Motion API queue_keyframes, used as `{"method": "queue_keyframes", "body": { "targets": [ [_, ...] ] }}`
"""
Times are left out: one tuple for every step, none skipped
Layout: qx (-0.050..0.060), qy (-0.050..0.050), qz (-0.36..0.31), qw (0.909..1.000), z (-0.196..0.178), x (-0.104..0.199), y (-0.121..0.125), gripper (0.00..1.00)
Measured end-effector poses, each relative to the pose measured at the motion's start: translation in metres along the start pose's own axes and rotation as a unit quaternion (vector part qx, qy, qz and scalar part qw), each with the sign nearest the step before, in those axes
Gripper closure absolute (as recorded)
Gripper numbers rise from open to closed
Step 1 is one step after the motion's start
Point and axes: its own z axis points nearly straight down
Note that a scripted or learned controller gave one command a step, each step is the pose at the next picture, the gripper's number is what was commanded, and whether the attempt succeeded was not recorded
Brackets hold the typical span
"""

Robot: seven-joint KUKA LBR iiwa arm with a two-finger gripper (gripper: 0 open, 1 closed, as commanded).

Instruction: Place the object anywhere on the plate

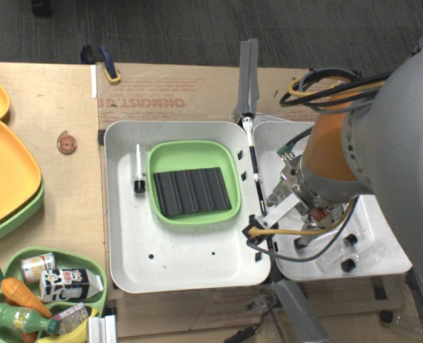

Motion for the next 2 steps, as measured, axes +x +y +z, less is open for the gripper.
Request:
{"method": "queue_keyframes", "body": {
  "targets": [
    [0.0,0.0,0.089,0.996,0.0,0.005,-0.008,0.0],
    [0.0,0.0,0.126,0.9921,-0.003,0.043,-0.071,0.0]
  ]
}}
